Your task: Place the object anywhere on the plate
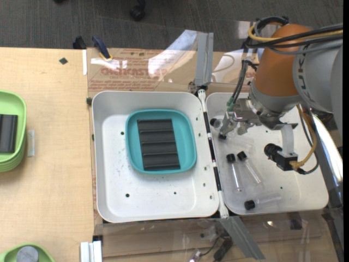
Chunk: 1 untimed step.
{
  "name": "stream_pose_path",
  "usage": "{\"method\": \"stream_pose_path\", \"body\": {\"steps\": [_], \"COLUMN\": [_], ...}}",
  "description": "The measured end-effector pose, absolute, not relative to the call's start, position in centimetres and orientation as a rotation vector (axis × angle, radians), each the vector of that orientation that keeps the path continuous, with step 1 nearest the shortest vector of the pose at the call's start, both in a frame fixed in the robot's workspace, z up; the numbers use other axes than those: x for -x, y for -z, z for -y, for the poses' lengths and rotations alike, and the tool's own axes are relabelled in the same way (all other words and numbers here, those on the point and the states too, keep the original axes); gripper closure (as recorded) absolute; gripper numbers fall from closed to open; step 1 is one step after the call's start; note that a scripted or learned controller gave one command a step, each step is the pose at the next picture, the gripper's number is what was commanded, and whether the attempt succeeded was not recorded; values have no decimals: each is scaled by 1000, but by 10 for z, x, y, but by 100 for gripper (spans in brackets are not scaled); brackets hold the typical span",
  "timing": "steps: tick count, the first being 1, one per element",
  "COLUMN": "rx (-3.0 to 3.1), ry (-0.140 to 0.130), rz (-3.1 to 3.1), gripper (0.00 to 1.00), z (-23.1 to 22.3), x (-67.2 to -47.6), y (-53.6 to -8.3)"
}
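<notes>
A teal square plate (132, 142) lies in the left white bin (112, 173), with a dark ribbed block (158, 143) resting on its middle. In the right bin (308, 192) lie three clear tubes with black caps: one (234, 173) near the bin's left side, one (248, 168) just right of it, and one (262, 201) by the front wall. My gripper (222, 127) hangs low over the back left of the right bin, behind the tubes and close to the divider between the bins. I see nothing held in it.
A stack of green plates (12, 146) with a dark item on it sits at the bench's far left edge. Another green lid (24, 254) shows at the bottom left. Cables (283, 160) hang from the wrist over the right bin. A cardboard sheet (136, 67) lies behind the bins.
</notes>
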State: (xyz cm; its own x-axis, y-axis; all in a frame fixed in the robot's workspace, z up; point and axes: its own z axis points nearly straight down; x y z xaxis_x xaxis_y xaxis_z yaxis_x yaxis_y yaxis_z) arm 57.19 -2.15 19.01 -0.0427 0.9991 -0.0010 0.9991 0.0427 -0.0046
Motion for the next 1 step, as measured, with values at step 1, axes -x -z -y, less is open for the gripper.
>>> {"method": "stream_pose_path", "body": {"steps": [1], "rx": [2017], "ry": [-4], "rz": [2409], "gripper": [100], "z": [-67], "x": [-597], "y": [-190]}}
